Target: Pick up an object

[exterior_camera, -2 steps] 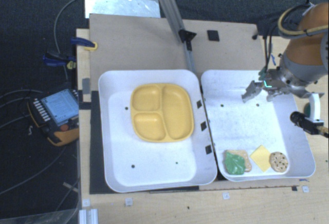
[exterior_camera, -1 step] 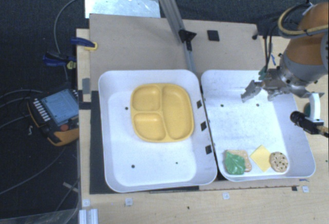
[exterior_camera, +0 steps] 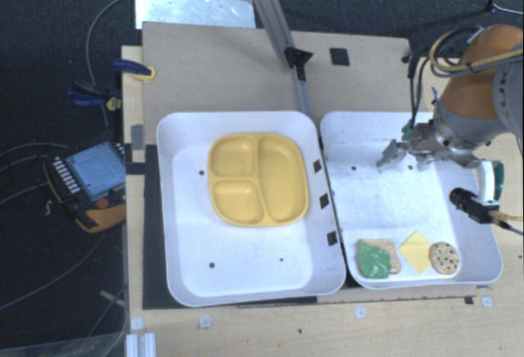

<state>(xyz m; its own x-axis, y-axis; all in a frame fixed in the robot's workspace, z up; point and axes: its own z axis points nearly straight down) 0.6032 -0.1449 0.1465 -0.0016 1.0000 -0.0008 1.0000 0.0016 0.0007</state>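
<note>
Three small food toys lie along the front edge of the right bin [exterior_camera: 368,200]: a green piece on a slice of toast [exterior_camera: 376,258], a yellow cheese slice [exterior_camera: 415,251] and a round cookie [exterior_camera: 444,258]. My gripper [exterior_camera: 395,149] hangs over the back of the right bin, well behind those toys, its fingers pointing left. The fingers look spread and open, with nothing between them. A yellow divided plate [exterior_camera: 258,179] rests in the left bin [exterior_camera: 188,265].
A grey pole [exterior_camera: 270,3] slants down from the top to the gap between the bins. Black cable ends and a teal part [exterior_camera: 479,196] hang at the right bin's right edge. A blue-screened device [exterior_camera: 90,175] and cables lie left of the bench.
</note>
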